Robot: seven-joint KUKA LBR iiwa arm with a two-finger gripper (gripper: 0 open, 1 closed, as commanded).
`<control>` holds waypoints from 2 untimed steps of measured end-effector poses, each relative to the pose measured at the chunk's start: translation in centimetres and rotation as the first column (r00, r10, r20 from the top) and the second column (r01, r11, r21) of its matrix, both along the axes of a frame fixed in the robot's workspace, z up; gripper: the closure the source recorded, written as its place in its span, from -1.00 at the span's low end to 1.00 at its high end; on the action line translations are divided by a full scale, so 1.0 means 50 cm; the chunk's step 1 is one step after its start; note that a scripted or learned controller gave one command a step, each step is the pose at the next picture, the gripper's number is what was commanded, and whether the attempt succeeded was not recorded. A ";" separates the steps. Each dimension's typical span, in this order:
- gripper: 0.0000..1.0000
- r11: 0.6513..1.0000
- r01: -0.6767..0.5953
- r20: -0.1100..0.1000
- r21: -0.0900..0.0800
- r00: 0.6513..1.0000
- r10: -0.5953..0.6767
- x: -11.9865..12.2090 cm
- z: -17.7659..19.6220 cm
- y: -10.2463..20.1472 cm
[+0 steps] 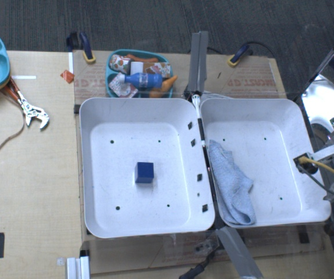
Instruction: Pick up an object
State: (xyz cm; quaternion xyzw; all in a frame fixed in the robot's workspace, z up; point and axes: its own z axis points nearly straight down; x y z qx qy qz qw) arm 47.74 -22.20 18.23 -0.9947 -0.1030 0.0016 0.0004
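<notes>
Blue block [145, 172] lies loose mid left bin [97, 214], grey cloth [231, 182] slumped vs. right bin [283, 214] wall, both reachable from above; gripper state can't be told

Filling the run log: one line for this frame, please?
phase: pre-grasp | left bin: blue cube near centre | right bin: grey cloth crumpled along left side | nothing picked yet

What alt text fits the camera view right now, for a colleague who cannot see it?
Two shallow white bins sit side by side: the left bin holds a small blue cube near its middle, and the right bin holds a crumpled grey-blue cloth along its left side. A teal bowl of assorted items stands behind them.
</notes>
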 end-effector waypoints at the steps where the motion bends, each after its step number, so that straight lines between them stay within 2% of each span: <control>1: -1.00 1.000 0.006 -0.002 0.001 1.000 -0.006 -0.001 -0.025 0.001; 2: -1.00 1.000 0.002 0.001 0.000 1.000 -0.002 0.000 0.013 -0.001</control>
